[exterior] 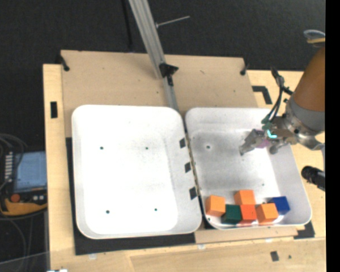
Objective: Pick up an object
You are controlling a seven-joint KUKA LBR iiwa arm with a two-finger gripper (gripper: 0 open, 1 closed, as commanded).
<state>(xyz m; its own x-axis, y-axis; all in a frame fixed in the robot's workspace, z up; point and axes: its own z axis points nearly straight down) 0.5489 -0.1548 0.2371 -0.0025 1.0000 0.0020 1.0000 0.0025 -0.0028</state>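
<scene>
Desk (130,78) carries two bins; my tool (262,143) over right bin (226,123) (blocks (246,207) at near edge), fingers apart, nothing between.

Bench (147,75): bears two bins side by side, touching along their inner edges.
Left bin (79,152): lies left of the right bin.
Right bin (226,118): holds a cluster of blocks along its near wall.
Blocks (246,207): packed together in the near part of the right bin, several touching, one behind the near row.
Gripper (262,143): over the far right part of the right bin, well apart from the blocks and behind them.
Arm (311,89): reaches in from the right, above the right bin's far right corner.
Pole (150,35): slants across the bench's far part, ending near the gap between the bins.
Handheld unit (29,171): left of the bench, beside the left bin.
</scene>
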